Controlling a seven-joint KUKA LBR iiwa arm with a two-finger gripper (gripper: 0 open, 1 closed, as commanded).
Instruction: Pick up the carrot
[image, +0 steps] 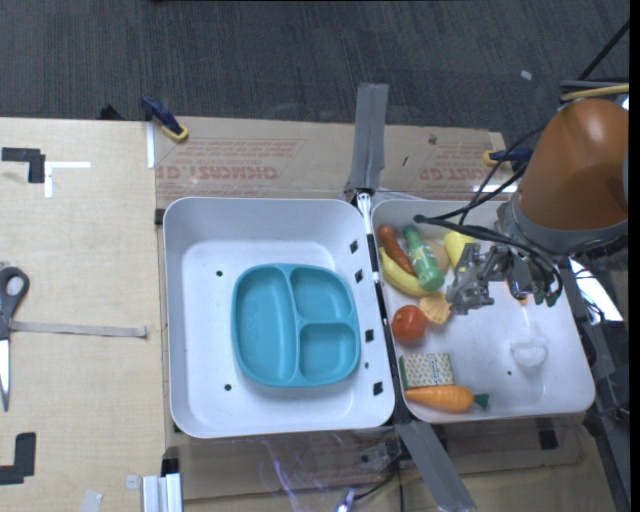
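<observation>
The carrot (440, 398), orange with a green stub at its right end, lies flat near the front wall of the right bin (545, 390). My gripper (470, 288) hangs over the middle of that bin, well behind the carrot and apart from it. It is next to a small yellow-orange piece (436, 310). The arm's orange band (580, 165) stands above the bin's right side.
A blue three-part plate (297, 325) sits in the left bin (190, 330). Behind the carrot are a speckled square block (427, 369) and a red tomato (408, 322). A banana (398, 276), a green bottle (425, 260) and a yellow item (455, 245) crowd the back left corner.
</observation>
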